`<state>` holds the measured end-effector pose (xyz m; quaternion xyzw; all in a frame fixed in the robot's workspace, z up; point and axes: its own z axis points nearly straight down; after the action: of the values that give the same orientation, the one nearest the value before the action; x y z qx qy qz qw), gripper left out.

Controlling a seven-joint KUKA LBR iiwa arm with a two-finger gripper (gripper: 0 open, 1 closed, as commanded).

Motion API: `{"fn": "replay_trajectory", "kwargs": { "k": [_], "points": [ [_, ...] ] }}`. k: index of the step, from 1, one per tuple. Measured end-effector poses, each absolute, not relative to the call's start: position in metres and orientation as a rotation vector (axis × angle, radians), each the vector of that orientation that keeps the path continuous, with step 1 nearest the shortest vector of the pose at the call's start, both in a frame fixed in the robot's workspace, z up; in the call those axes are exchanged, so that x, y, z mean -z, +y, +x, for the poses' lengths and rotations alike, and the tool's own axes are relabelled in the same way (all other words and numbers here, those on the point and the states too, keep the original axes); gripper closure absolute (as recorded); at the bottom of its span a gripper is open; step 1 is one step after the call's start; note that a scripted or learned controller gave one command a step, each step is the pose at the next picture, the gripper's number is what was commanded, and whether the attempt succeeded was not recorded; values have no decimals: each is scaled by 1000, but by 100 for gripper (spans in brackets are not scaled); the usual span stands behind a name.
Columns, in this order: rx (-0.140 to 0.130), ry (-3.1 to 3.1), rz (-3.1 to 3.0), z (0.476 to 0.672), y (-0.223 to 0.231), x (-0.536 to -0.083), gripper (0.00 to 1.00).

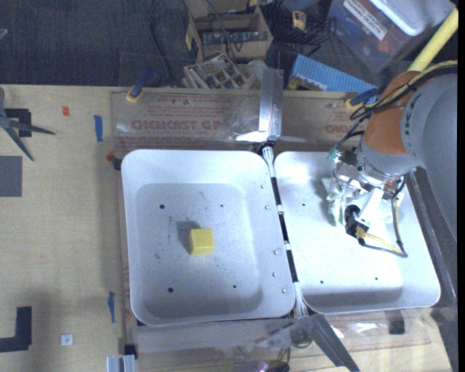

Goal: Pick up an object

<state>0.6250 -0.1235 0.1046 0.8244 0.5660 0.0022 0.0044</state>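
- Toward the middle of the left shallow white plastic bin [145, 171] lies the small yellow foam cube [202, 241], alone and well apart from the walls.
- To grasp it well, I judge the hand should centre above the cube, then descend straight.
- Over the right white bin [414, 287], the grey arm's hand [343, 207] hangs tilted, pointing down-left; whether it is spread or pressed together I cannot tell.

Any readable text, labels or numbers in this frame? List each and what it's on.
"QUIKCAST G..." roughly, in faded red print on the clear plastic sheet behind the bins; the letters are blurred, so this reading is uncertain.
Red print on the same sheet's right part: too blurred to read.
White label on the blue container at the top: too small to read.
Yellow block: no markings.
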Motion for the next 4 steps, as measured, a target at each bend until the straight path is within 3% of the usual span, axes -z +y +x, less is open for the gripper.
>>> {"fn": "replay_trajectory", "kwargs": {
  "k": [2, 3, 4],
  "points": [
    [-9, 1767, 2583, 625, -126, -124, 100],
    [2, 1164, 2917, 634, -125, -140, 100],
    [4, 432, 3112, 628, -125, -144, 100]
  ]
}}
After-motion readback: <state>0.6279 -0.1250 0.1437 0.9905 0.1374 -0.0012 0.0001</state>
